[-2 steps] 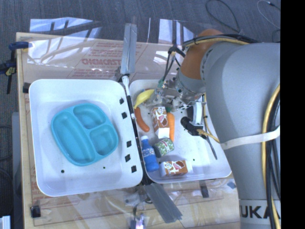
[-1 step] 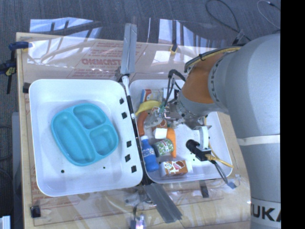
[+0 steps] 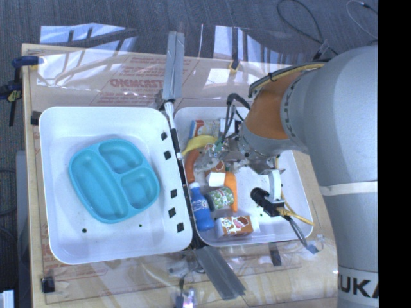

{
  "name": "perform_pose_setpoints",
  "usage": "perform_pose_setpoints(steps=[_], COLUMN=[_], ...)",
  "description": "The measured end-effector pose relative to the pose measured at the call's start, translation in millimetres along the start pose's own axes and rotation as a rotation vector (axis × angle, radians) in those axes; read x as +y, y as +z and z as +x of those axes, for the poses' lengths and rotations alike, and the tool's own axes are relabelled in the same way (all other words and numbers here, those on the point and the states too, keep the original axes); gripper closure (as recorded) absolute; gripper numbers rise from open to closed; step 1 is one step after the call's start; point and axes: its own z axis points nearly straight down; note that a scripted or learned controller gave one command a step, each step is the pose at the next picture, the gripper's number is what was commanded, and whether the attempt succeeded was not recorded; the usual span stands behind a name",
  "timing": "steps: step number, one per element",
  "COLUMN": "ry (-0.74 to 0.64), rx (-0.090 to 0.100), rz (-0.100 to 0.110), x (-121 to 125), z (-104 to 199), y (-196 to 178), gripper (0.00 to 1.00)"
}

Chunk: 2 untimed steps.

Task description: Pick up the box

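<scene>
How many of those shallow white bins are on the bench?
2: the left shallow white bin holds a blue divided plastic tray; the right shallow white bin, beside it, holds mixed groceries under the grey arm.

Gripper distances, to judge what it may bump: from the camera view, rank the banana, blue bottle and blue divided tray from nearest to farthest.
From the gripper:
1. Banana, just to its left in the right bin.
2. Blue bottle, lower, by the bin divider.
3. Blue divided tray, in the left bin.

"UKA" on the arm's base (image 3: 356, 286)
</scene>
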Motion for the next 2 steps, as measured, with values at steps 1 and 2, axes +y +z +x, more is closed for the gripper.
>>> perform_pose_setpoints(steps=[1, 2], ry=[-0.004, 0.195], rx=[0.0, 0.0], rz=[0.003, 0.0], x=[-0.1, -46.9], z=[0.5, 60.7], y=[-9.8, -109.5], gripper=[1.0, 1.0])
